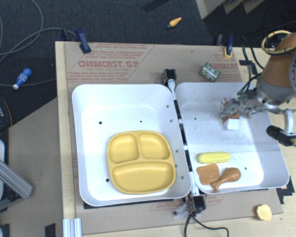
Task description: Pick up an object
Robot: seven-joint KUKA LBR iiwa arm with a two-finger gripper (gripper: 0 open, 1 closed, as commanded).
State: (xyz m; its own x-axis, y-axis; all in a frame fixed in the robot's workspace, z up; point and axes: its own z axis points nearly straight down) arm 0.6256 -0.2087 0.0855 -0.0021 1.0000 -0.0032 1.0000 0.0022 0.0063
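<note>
Camera view: risked nudging the small white block (232, 124) aside, or lifting off bare, since the gripper (230, 110) hovered just above it in the right bin (266, 181) with the grasp unproven. Reached in from the right, wrist low over the bin's upper part. Could not tell the jaws' state.

The right bin (266, 147) contains four loose items. A small white block (232, 124) lies in the upper middle of the bin floor, directly below the gripper (230, 110). A yellow corn cob (213, 157) lies horizontally near the bin's left wall, toward the front. Just in front of it lie a flat brown piece (207, 173) and a brown drumstick (227, 177), touching each other, the drumstick angled up to the right.
</note>
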